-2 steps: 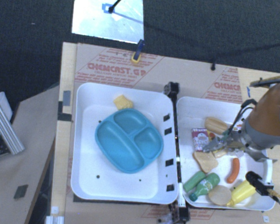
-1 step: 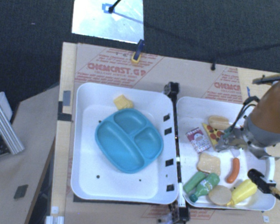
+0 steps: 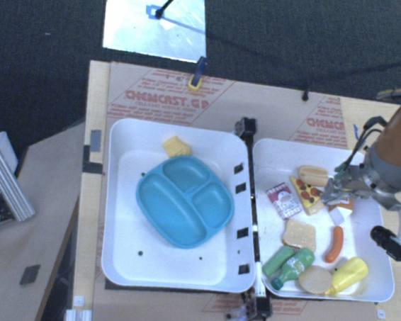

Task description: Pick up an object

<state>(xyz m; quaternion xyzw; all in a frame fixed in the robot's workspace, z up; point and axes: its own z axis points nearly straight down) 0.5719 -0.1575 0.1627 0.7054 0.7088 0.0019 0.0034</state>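
Gripper (image 3: 334, 194) hangs low in the right bin (image 3: 272, 157), its grip state impossible to tell, just right of the pizza slice (image 3: 306, 195) and above the sausage (image 3: 334, 244).

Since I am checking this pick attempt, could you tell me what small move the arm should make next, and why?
Probably a short, straight descent. The claw hangs over the upper part of the right bin, near the pizza slice and the bun. I cannot see anything gripped. Lowering toward the pizza slice seems likeliest to get a grasp, though the bun lies close and may get nudged.
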